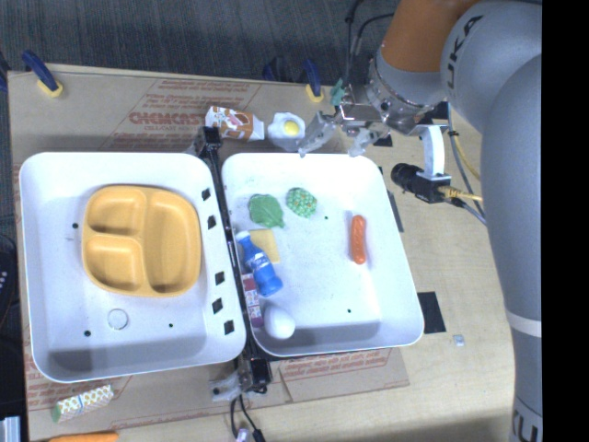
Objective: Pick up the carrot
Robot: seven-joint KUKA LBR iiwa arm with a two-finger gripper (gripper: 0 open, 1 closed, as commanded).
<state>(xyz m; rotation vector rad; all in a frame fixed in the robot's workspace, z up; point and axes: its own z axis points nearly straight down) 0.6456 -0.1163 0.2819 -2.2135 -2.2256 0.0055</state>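
Right bin (391,284): one carrot (358,238)

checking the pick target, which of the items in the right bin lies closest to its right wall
The orange carrot. It lies alone, lengthwise, by the right wall of the right bin, while the green pieces, the blue bottle and the white egg crowd the left side.

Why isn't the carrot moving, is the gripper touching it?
Apart. The camera view shows the gripper up at the bin's far rim, with bare white floor between it and the carrot.
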